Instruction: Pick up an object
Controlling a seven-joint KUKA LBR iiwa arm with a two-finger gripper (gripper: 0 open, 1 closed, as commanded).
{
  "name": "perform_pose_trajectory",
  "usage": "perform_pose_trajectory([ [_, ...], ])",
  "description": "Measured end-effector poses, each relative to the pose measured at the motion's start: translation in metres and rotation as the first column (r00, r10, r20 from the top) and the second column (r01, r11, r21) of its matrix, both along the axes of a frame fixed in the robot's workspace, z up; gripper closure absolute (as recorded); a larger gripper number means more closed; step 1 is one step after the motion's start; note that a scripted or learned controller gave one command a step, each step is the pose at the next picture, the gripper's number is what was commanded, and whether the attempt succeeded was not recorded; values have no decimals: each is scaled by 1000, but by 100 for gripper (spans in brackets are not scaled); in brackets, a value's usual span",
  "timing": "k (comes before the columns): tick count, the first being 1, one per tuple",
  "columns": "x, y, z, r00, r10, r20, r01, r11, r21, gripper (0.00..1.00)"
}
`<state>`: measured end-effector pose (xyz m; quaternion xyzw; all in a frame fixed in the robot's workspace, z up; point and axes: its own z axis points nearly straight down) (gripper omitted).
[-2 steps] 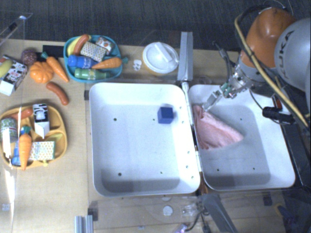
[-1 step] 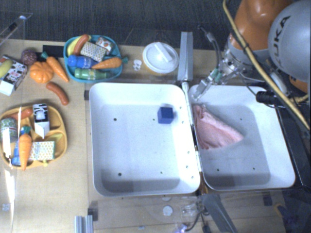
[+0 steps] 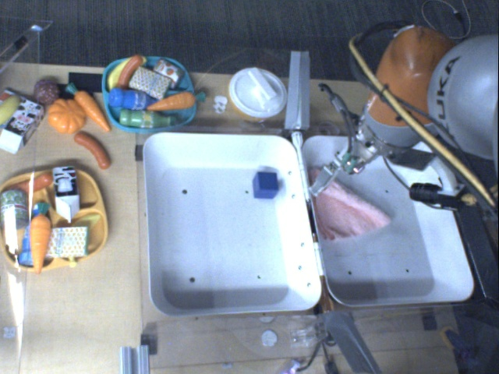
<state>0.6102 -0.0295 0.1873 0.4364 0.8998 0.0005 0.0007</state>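
Note:
A small blue cube [image 3: 266,184] lies in the left white bin [image 3: 179,287], toward its upper right. A crumpled pink cloth [image 3: 348,213] lies in the right white bin [image 3: 437,287], against its left wall. My gripper [image 3: 350,162] hangs over the upper left of the right bin, its tip right at the cloth's upper edge. The cloth's top corner rises toward the tip, but I cannot make out whether it is gripped. The grey arm with its orange band [image 3: 405,61] comes in from the upper right.
Left of the bins, a blue bowl [image 3: 148,92] and a yellow plate [image 3: 54,220] hold toy food, with loose toy vegetables [image 3: 78,119] nearby. A round white lid [image 3: 258,92] and a metal post [image 3: 296,92] stand behind the bins. Cables [image 3: 437,193] cross the right bin.

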Motion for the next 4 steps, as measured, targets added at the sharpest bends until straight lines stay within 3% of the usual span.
perform_pose_trajectory([
  [1, -27, -41, -4, 985, -170, -1, 170, 985, 0, 0],
  [2, -22, -20, -3, 985, -174, 1, 174, 985, 1, 0],
  [3, -49, -6, -5, 936, -353, -3, 353, 936, 0, 0],
  [4, -53, -70, -28, 911, -413, -2, 413, 911, -1, 0],
])
